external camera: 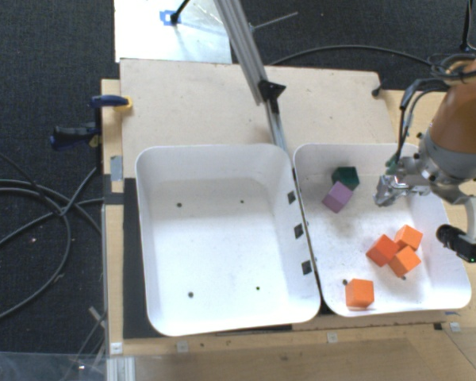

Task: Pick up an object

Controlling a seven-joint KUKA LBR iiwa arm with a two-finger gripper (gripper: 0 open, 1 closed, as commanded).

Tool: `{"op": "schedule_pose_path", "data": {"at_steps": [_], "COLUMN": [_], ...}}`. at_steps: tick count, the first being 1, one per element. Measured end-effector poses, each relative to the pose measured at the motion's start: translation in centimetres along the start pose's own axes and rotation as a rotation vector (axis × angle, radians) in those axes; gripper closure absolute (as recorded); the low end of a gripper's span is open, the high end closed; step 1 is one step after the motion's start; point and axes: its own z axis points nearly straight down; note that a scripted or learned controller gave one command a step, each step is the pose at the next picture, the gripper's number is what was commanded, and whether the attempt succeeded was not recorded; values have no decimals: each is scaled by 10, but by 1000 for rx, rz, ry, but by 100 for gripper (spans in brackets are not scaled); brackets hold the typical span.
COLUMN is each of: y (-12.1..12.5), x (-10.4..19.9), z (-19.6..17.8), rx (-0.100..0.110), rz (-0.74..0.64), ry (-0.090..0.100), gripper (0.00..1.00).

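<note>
the metal two-finger gripper (385,190) hangs over the right shallow white bin (452,292) near its far right side; whether it is spread or pressed together i cannot tell. just left sit a purple block (338,197) and dark green block (346,176), touching. nearer, three orange blocks (395,250) cluster; a fourth orange cube (359,293) lies apart by the front rim. the left white bin (155,213) offers open floor.

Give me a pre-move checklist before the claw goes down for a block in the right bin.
1. Claw over the right bin: ok.
2. Target close by: ok; the purple block and the dark green block lie to its left in the camera view.
3. Those two blocks apart from each other: not ok, they touch.
4. Orange cluster separable: not ok, three blocks touch.
5. Lone orange block free on all sides: ok.
6. Claw carrying nothing: cannot tell.
</note>
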Motion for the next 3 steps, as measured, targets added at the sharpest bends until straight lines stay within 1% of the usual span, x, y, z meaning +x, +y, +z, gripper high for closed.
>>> {"op": "schedule_pose_path", "data": {"at_steps": [1, 2, 3], "y": [0, 43, 55], "x": [2, 31, 47], "z": [4, 111, 113], "rx": [5, 10, 4], "rz": [-3, -8, -7], "ry": [2, 4, 2], "gripper": [0, 0, 0]}}
